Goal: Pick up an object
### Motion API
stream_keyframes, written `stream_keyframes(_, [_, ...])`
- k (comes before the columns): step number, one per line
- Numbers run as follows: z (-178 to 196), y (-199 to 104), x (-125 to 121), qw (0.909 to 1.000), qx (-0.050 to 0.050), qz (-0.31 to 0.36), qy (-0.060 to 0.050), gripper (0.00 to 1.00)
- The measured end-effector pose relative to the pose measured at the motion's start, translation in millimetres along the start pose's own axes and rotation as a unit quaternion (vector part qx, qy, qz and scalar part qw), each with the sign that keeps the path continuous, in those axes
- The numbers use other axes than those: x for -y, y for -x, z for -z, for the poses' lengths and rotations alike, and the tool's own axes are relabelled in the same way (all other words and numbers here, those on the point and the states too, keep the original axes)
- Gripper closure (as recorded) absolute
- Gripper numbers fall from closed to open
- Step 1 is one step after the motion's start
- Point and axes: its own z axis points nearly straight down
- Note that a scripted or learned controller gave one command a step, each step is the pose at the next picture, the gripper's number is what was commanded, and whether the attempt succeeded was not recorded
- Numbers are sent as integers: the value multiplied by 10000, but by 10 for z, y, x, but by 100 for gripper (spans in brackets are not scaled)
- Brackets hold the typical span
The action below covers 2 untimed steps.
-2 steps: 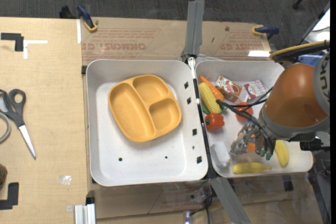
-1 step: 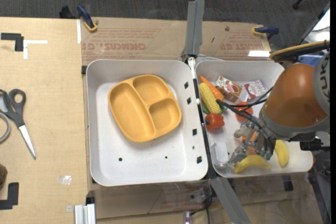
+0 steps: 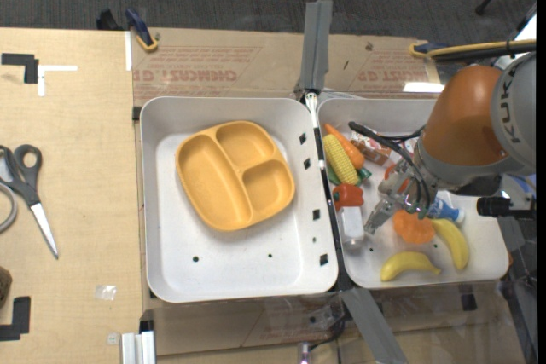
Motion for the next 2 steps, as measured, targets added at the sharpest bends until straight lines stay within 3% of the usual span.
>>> stream_keyframes(1, [1, 600, -192, 10000, 5, -27, 1, 0])
stream_keyframes(2, [-8, 353, 7, 10000, -9, -65, -6, 0])
